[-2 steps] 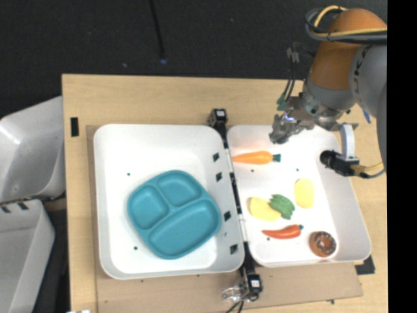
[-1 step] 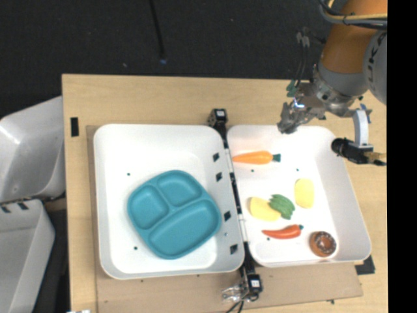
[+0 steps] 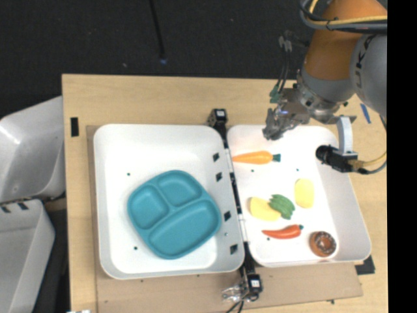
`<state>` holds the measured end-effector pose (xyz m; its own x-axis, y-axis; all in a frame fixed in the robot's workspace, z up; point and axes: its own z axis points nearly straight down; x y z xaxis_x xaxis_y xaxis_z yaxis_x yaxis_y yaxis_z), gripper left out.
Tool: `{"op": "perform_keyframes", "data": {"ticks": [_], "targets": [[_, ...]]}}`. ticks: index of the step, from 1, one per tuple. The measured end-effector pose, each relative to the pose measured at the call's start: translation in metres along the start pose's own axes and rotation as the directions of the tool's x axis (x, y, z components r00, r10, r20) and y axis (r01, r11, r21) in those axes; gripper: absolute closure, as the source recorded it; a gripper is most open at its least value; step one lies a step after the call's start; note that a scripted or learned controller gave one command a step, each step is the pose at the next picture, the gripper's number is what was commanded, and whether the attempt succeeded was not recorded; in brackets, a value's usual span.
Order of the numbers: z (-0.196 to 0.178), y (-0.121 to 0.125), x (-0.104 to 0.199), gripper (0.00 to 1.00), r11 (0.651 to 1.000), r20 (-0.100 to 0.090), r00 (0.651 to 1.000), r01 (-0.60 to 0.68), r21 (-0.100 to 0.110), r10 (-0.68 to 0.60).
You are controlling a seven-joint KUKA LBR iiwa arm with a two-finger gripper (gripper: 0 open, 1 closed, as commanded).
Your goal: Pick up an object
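1. The carrot (image 3: 251, 156) lies in the right bin (image 3: 352, 204), near the far edge. Its long side runs left to right. The thin orange tip points left, and the green stem end points right.
2. The end effector (image 3: 276, 126) hangs over the far edge of the right bin, just above the carrot's stem end. I cannot tell how it is set.
3. Closer to the front lie two yellow pieces (image 3: 260, 207), a green piece (image 3: 282, 204), a red pepper (image 3: 283, 232) and a brown donut (image 3: 322, 242).
4. The left bin (image 3: 114, 175) holds a blue tray (image 3: 172, 212) with three parts.
5. Both bins sit side by side on the counter (image 3: 163, 90).
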<state>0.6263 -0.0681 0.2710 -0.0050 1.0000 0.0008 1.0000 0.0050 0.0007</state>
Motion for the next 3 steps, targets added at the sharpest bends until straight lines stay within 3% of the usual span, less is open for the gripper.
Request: {"op": "perform_keyframes", "data": {"ticks": [2,3], "targets": [[0.019,-0.030,0.103,1.00,1.000,0.001,1.000,0.000,0.002,0.000],[0.013,-0.059,0.149,1.00,1.000,-0.001,1.000,0.002,0.001,-0.002]]}}
